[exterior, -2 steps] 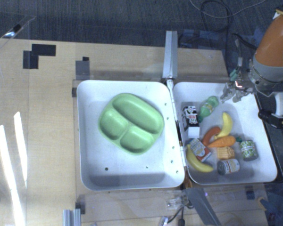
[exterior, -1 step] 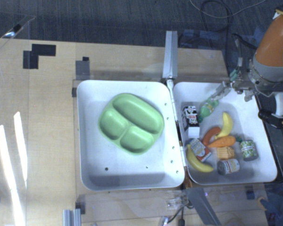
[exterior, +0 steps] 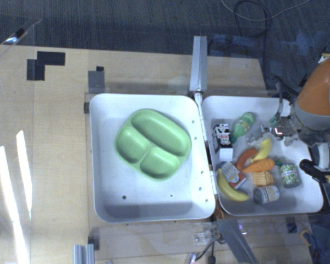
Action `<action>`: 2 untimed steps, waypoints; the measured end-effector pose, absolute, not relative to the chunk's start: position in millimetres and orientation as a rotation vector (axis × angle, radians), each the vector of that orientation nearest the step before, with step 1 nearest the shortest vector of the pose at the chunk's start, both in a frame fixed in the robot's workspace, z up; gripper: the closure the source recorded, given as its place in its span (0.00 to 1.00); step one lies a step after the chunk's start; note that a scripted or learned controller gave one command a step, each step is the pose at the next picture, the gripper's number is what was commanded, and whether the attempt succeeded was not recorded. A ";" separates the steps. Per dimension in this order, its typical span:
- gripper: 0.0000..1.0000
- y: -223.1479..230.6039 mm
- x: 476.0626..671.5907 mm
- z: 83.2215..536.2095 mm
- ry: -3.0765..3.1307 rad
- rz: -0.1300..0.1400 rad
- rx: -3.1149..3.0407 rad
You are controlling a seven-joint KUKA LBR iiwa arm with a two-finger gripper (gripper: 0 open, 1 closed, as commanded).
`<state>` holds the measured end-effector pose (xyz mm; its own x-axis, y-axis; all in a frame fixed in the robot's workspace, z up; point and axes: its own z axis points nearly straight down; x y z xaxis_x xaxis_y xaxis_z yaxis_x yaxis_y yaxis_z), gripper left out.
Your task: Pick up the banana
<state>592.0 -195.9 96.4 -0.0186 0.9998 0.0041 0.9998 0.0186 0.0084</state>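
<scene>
The camera looks down on a wooden bench (exterior: 44, 147) with two shallow white bins side by side. The left bin (exterior: 107, 202) holds a green plate (exterior: 153, 143) with three sections, lying a little tilted near the middle of the bin.

The right bin (exterior: 313, 202) holds a group of small things. A banana (exterior: 231, 188) lies near the front left part of this bin, curved, with its lower end toward the middle of the bin. A small packet (exterior: 231, 175) with red and white print lies touching it, on its upper side. Just to the right there is an orange carrot (exterior: 258, 165) lying across, and a red-orange piece (exterior: 244, 158) beside it. A second, smaller yellow piece (exterior: 263, 147) stands above the carrot. Below the carrot there is an orange block (exterior: 263, 179) and a grey can (exterior: 266, 194). A green can (exterior: 289, 175) lies more to the right. Near the back of the bin there is a green bottle (exterior: 243, 124) and a small black-and-white carton (exterior: 223, 135).

The arm (exterior: 319, 95) comes in from the right, with its orange band over the back right corner of the right bin. The gripper (exterior: 279, 126) is at the back right part of this bin, well apart from the banana. The view is too small there to tell whether it is open or closed, and nothing can be seen held in it.
</scene>
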 end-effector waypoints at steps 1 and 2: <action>1.00 -196.7 593.9 108.6 2.238 0.016 2.192; 1.00 -182.2 621.2 203.2 2.242 0.006 2.190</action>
<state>621.2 -182.2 203.2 -0.0237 0.9997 -0.0029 0.9997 0.0237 0.0082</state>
